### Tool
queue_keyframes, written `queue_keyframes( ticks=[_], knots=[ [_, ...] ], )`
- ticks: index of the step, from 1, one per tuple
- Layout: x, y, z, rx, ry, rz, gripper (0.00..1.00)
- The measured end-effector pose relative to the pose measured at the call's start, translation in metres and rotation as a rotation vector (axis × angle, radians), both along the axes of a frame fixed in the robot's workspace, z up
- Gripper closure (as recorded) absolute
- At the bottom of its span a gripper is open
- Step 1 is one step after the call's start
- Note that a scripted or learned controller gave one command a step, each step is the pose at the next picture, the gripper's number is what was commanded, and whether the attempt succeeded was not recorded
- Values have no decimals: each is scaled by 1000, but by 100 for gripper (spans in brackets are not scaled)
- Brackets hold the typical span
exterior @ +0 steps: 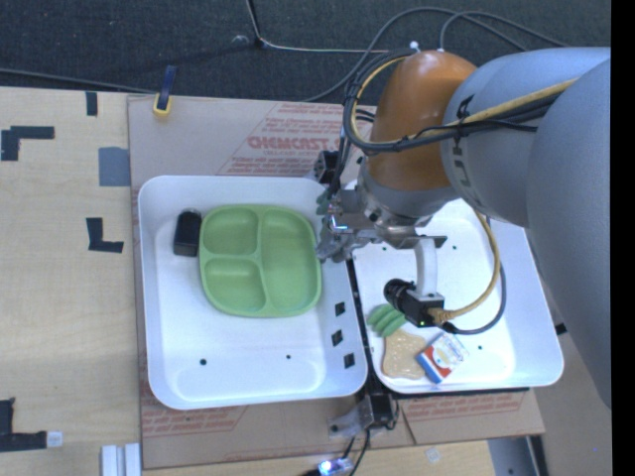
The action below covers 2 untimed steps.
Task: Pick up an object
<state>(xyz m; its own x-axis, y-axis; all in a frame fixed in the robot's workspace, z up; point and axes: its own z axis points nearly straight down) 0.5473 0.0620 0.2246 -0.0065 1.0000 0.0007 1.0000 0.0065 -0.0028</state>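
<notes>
- Camera view: gripper (335,234) hangs above the wall between left bin (248,355) and right bin (516,296); spread or closed, I cannot tell.
- Green plate (260,261) lies flat in the left bin, probably hard to pinch.

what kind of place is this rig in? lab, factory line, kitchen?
Most likely a robotics lab test bench: a cabled arm over white bins set on a cardboard sheet, black tape marks on the benchtop, and odd test items such as a green divided plate.
</notes>
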Motion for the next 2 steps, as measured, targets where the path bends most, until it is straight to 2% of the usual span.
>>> queue_keyframes(
  ticks=[1, 2],
  knots=[
    [-24, 38, 4, 0, 1, -1, 100],
    [-23, 36, 4, -1, 0, -4, 0]
  ],
)
